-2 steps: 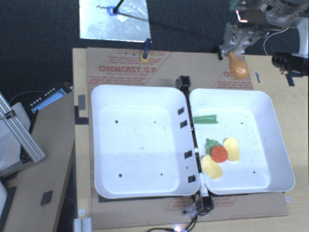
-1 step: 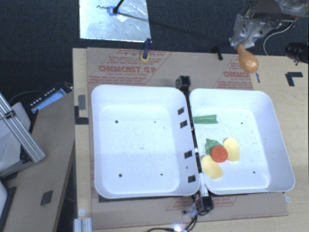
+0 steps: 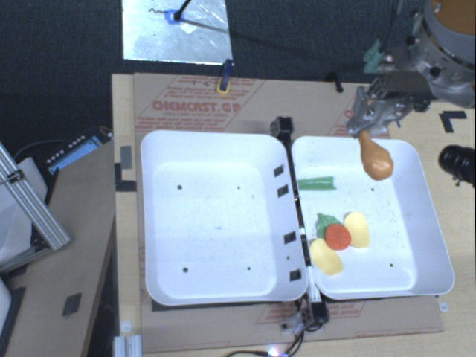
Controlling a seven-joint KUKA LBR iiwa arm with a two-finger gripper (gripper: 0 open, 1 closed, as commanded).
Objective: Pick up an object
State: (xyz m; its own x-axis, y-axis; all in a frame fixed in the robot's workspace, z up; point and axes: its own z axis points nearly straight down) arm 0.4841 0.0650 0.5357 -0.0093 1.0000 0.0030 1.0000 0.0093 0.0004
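Even overhead light fills the room, bright on the two white bins point(image 3: 216, 222), which nearly wash out. The silver sheet point(image 3: 175, 17) up top throws patchy glare. Shadows are soft and faint. The picture is slightly grainy, softest around the dark floor point(image 3: 52, 50).

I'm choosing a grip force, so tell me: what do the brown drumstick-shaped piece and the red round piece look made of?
The brown drumstick-shaped piece, hanging from the gripper, looks like moulded plastic with a light gloss: even colour, smooth rounded form. The red round piece also looks like plastic, matte, uniformly coloured. Both are probably toy food; hardness can't be judged.
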